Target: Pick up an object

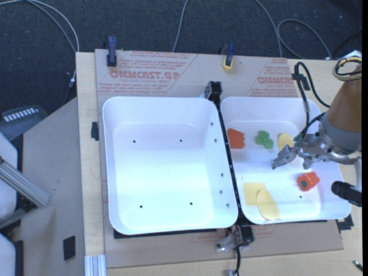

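We see the claw (286,157) hanging at centre right over the right bin (287,109), amid scattered toy foods; whether it grips anything we cannot tell.

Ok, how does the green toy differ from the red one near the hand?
The green toy lies toward the far side of the right bin, between an orange piece and a yellow piece; the red toy sits nearer the front, on its own. The green one is lumpy; the red one looks rounder with a dark spot. Both are small and rest on the bin floor, close to the hand.
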Robot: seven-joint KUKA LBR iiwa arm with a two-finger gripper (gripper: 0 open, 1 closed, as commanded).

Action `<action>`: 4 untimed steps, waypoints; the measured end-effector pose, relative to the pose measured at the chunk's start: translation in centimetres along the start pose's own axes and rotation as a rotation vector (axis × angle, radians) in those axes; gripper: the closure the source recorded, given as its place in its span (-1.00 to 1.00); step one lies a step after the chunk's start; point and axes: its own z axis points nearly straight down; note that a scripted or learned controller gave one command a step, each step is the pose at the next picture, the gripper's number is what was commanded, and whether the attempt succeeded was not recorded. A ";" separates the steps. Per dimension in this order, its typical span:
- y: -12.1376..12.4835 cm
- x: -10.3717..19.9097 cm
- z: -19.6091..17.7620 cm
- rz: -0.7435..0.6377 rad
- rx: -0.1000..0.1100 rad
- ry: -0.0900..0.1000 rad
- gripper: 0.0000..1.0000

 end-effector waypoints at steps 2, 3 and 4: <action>0.3 -0.2 3.5 0.000 -0.002 0.000 1.00; -0.2 0.1 -0.7 -0.001 -0.009 -0.002 1.00; 0.7 -0.3 -6.1 -0.001 -0.010 -0.003 1.00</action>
